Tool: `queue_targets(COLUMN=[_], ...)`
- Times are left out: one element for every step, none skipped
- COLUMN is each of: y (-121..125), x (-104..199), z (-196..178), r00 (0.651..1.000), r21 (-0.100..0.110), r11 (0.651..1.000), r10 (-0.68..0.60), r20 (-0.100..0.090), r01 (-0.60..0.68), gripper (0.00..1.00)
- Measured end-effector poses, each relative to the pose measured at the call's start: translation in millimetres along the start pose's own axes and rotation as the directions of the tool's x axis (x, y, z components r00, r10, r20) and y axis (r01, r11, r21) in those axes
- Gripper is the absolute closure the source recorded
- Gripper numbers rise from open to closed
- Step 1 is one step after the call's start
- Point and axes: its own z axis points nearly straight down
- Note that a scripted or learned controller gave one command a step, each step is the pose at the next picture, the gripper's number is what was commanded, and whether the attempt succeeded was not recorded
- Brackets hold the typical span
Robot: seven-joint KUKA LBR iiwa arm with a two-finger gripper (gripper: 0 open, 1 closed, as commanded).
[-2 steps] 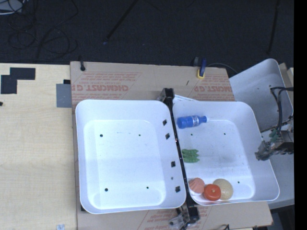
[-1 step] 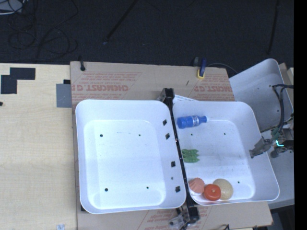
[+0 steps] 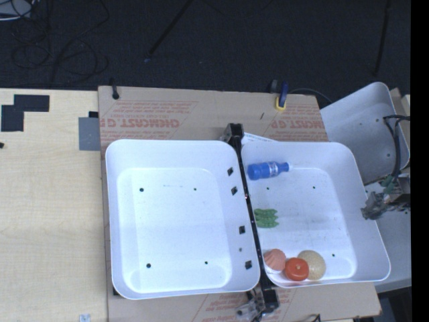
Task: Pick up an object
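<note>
step: the approach has not begun, as i judge it; nothing is lifted, and all the objects lie on the floor of the right-hand shallow white plastic bin [image 3: 348,163]
gripper: a small dark metal gripper [image 3: 381,205] sits at the far right, just outside that bin's right wall, well apart from every object; whether it is wide or narrow i cannot tell, it is too small and cluttered to read; nothing shows in its grasp
bottle: a blue plastic bottle with a white cap [image 3: 267,170] lies on its side near the bin's upper left, close to the central divider; apart from the rest
green thing: a small green leafy or pod-like item [image 3: 266,218] lies mid-bin beside the divider
cluster: a pinkish round piece [image 3: 274,259], a red round piece [image 3: 296,269] and a tan round piece [image 3: 312,263] crowd the lower edge, touching or nearly so
left bin: the left-hand shallow white plastic bin [image 3: 120,180] adjoins the right one
next move: travel left over the right bin, then descend on one target; the bottle looks the easiest pick, lying isolated; the cluster risks a nudge or a double grab
</note>
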Motion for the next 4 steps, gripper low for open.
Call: queue_targets(y=[-0.2, -0.2, -0.3, -0.3], x=[-0.2, -0.8, -1.2, -1.6], z=[0.5, -9.3, -18.5, -27.7], r00=[1.000, 1.000, 1.000, 1.000], r21=[0.001, 0.002, 0.004, 0.006], r11=[1.000, 1.000, 1.000, 1.000], r10=[0.003, 0.002, 0.003, 0.001], r20=[0.000, -0.001, -0.001, -0.002], r01=[-0.003, -0.002, -0.003, -0.001], gripper=[0.00, 1.00, 1.00, 1.00])
